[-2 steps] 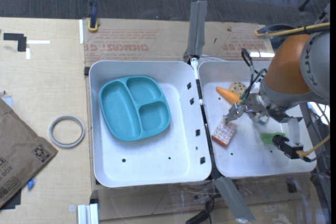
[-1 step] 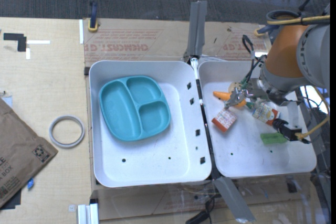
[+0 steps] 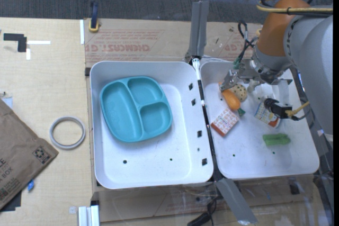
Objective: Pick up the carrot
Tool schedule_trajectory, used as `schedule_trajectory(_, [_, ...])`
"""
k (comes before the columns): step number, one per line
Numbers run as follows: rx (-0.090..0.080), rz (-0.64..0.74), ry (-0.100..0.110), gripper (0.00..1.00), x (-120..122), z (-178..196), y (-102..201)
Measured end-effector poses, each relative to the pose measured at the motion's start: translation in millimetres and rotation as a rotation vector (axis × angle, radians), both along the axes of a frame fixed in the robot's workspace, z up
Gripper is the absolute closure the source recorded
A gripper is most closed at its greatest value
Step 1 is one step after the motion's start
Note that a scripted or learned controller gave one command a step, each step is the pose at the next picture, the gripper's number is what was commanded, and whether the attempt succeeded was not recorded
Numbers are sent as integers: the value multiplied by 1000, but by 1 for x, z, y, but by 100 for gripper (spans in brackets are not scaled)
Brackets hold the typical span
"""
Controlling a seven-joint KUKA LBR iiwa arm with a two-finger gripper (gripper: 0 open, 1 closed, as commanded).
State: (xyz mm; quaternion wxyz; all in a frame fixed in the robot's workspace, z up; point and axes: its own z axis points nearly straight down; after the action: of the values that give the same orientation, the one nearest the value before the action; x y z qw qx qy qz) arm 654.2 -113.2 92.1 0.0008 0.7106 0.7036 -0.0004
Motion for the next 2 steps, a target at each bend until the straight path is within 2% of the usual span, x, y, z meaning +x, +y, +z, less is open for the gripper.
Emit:
schedule_trajectory(1, [0,-34,2,0,-47,-1,16])
schedule_trajectory(2, [1,-37,3,100,-47,7,15])
